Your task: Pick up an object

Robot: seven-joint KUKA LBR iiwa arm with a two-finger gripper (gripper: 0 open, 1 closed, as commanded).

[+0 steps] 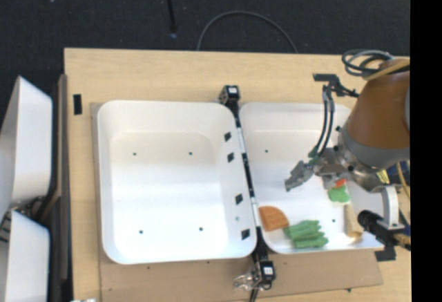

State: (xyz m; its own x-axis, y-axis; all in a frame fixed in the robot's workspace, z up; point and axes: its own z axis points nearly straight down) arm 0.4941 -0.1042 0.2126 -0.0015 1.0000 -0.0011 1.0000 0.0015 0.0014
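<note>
My gripper (300,175) hangs over the middle of the right bin (280,114), with the orange-banded arm (378,114) reaching in from the right. Nothing shows in its grasp. Below it, near the bin's front wall, lie an orange-brown piece (273,218) and a green ribbed object (306,234). A small green and red object (338,193) sits just right of the gripper, partly under the wrist. A tan stick-like piece (353,223) lies at the bin's front right.
The left bin (166,176) sits beside the right one, parted by a divider with black clips (239,169). Cables (326,121) hang from the arm over the right bin's back. A white box (27,148) stands off the bench's left edge.
</note>
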